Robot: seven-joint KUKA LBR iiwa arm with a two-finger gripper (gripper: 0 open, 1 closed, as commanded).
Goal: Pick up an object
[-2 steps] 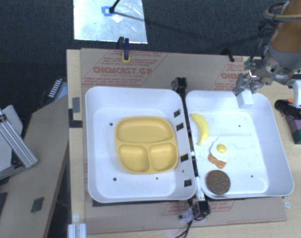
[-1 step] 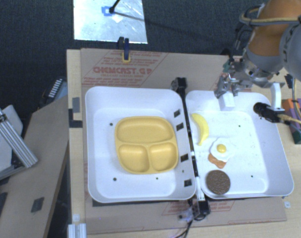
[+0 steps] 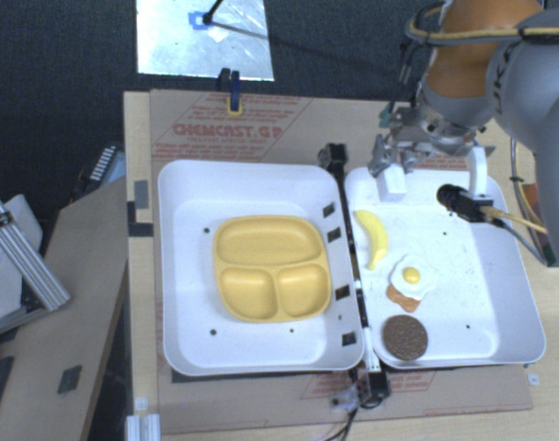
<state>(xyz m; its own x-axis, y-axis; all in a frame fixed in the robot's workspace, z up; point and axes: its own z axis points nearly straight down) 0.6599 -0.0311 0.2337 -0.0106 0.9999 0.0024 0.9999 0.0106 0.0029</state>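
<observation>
The right bin (image 3: 500, 283) holds three toy foods near its left side. A yellow banana (image 3: 371, 235) lies closest to the back. A fried egg (image 3: 411, 277) sits just in front of it, partly over an orange piece (image 3: 396, 293). A brown round patty (image 3: 405, 336) lies at the front left corner. My gripper (image 3: 390, 175) hangs over the back left corner of the right bin, a short way behind the banana and apart from it. I see nothing held in it.
The left bin (image 3: 183, 191) holds a yellow three-compartment plate (image 3: 266, 267). A black divider with clips (image 3: 346, 246) runs between the bins. The right half of the right bin is bare white floor. A yellow-and-black clamp (image 3: 232, 92) stands behind the bins.
</observation>
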